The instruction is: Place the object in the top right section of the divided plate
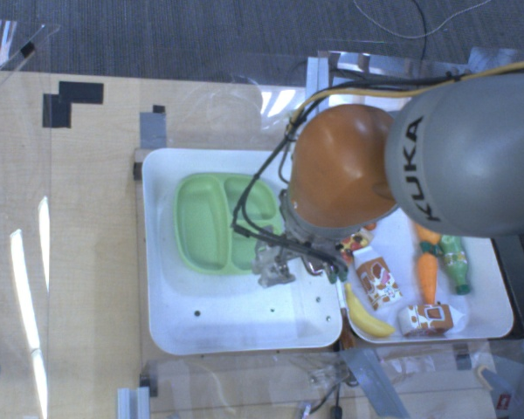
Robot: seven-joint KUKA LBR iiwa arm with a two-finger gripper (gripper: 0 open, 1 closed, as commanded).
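Note:
A light green divided plate (211, 225) lies in the left white bin (244, 326), with one long section on its left and two smaller ones on its right. The top right section (260, 201) is partly crossed by black cables from the arm. My gripper (274, 269) hangs at the plate's lower right corner, over its rim and the bin floor. The orange wrist band (341, 164) and grey arm hide the space above it. I cannot make out any object in the gripper.
The right bin (498, 317) holds a banana (368, 318), a carrot (427, 278), a green bottle (455, 265), a small printed carton (377, 283) and a white and brown pack (428, 319). A ridge between the bins runs just right of the gripper.

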